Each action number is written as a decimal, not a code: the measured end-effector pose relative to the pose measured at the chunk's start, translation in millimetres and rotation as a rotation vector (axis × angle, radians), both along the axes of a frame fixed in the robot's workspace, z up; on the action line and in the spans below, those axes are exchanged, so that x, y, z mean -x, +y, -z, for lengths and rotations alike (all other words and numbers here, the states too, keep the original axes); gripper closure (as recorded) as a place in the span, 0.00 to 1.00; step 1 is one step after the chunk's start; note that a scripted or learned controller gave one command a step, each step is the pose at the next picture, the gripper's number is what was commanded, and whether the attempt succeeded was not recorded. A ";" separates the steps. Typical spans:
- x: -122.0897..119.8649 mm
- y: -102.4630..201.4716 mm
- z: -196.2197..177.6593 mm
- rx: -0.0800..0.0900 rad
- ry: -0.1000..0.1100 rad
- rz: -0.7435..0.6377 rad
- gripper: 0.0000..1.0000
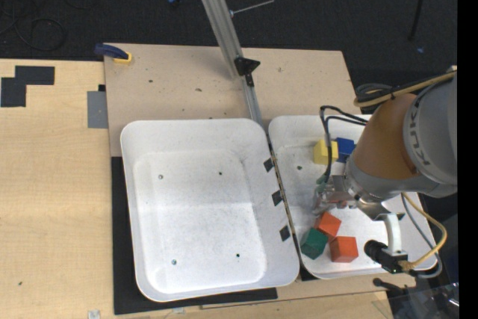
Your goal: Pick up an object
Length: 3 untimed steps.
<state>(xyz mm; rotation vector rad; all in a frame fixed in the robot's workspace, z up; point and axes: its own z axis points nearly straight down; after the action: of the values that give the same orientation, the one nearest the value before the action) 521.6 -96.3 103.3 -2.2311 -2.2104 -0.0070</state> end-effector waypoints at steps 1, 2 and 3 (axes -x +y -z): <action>-8.5 -3.1 -45.7 0.004 0.001 -0.010 1.00; -11.7 2.7 -106.2 0.004 -0.001 -0.011 1.00; -11.6 2.9 -105.7 0.004 0.005 -0.014 1.00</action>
<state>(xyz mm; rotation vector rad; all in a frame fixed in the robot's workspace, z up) 533.2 -93.4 209.0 -2.2148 -2.2258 0.0027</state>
